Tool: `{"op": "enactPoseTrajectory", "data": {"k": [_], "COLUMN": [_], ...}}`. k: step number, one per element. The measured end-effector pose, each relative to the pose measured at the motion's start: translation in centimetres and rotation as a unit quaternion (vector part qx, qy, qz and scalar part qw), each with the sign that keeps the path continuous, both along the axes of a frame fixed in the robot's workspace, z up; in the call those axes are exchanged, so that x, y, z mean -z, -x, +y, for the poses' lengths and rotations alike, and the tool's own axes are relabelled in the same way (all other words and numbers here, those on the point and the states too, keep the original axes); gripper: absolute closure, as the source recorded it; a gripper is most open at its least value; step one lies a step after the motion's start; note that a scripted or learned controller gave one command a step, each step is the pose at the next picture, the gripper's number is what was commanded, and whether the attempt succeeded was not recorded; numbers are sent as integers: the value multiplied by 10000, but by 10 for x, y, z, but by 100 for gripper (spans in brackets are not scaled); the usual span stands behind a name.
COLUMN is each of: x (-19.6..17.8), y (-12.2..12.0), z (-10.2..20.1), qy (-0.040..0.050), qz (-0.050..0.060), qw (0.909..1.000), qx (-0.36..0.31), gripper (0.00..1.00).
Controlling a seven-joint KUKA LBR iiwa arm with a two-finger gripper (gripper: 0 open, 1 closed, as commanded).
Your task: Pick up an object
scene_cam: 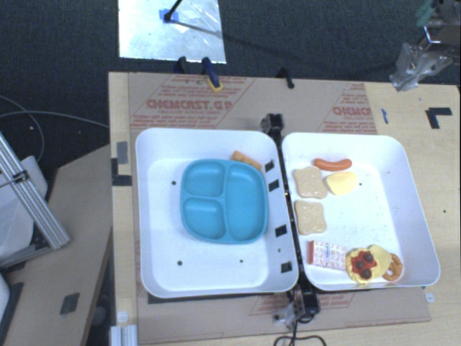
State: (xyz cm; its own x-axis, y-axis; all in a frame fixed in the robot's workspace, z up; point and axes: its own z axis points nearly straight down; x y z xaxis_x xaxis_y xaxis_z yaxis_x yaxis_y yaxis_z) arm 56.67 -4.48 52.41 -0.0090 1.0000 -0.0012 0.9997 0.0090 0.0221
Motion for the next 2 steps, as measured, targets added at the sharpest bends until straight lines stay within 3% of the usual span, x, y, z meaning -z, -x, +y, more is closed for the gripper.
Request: {"op": "enactPoseTrajectory", "data": {"k": [1, 2], "x": [100, 196], "y": [3, 60], "z": [68, 39], "qy": [-16, -5], "qz": [148, 165], "qw": [9999, 9998], "qx": [-9, 53], "gripper": [100, 100]}}
